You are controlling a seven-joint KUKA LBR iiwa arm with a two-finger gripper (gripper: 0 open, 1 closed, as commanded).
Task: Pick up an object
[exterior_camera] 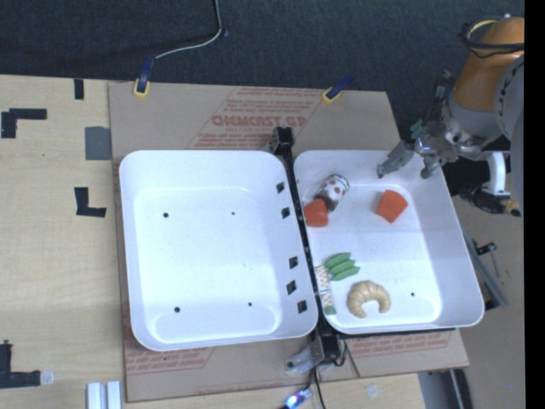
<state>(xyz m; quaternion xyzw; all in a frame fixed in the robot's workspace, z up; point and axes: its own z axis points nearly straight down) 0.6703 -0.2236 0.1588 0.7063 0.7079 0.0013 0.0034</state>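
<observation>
- Wooden table [51, 254] carries a cardboard sheet [247, 118], and on it sit two shallow white bins side by side, clipped together along the middle.
- Nearest, at about 6 o'clock in the right bin [430, 254], lies a tan croissant [369, 297].
- Just beyond it, toward 7 o'clock by the shared wall, is a green pea pod [341, 266], apart from the croissant.
- At 10 o'clock an orange-red piece [316, 214] sits close to a small brown-and-white object [335, 187]; whether the two touch is unclear.
- At 1 o'clock a red-orange block [391, 205] lies alone, with open floor around it.
- Left bin [136, 228] shows only small dark dots on its floor.
- Farthest, the end effector [410, 158] hangs over the right bin's 1 o'clock rim, fingers spread apart, gripping nothing, above and apart from the block.
- Behind, dark carpet [341, 24] with a white cable [192, 45].
</observation>
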